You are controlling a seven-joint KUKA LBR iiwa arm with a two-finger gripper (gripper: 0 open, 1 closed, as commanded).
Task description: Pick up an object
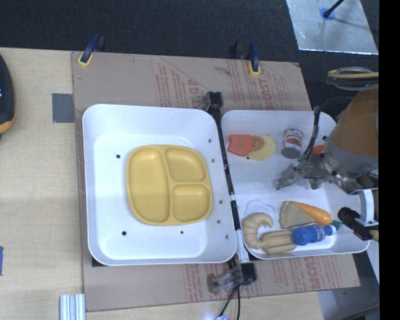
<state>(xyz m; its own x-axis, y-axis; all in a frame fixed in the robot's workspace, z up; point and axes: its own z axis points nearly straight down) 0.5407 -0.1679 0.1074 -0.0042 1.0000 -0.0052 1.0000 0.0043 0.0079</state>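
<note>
- gripper [290, 177] low in right bin [253, 122], fingers apart, clamped on nothing
- carrot [311, 211], blue bottle [311, 234], croissant [255, 227] near front wall
- yellow divided plate [169, 183] in left bin [100, 179]

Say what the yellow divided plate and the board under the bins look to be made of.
Yellow divided plate: likely moulded plastic, matte with a soft sheen, one even colour, rounded compartment ridges. Board under the bins: looks like cardboard, dull brown with printed red lettering, held by clamps at its far edge.

Left bin [103, 179] open around yellow tray [169, 183], right bin [253, 122] front crowded, middle clear
</note>
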